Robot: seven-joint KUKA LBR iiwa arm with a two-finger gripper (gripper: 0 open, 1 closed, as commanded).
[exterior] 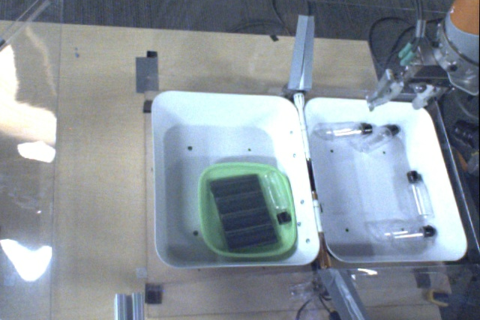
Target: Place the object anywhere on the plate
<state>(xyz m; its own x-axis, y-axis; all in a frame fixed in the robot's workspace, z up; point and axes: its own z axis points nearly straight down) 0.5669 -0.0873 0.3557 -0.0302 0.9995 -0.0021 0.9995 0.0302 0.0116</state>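
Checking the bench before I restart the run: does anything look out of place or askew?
One thing: a clear tube with a black cap already lies on the green plate in the left bin, beside a dark ribbed block. The other clear tubes lie scattered in the right bin.

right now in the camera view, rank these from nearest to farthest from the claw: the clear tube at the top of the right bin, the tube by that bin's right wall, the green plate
1. The clear tube at the top of the right bin, just below-left of the claw.
2. The tube by the right wall, lower in that bin.
3. The green plate, in the left bin, far left.
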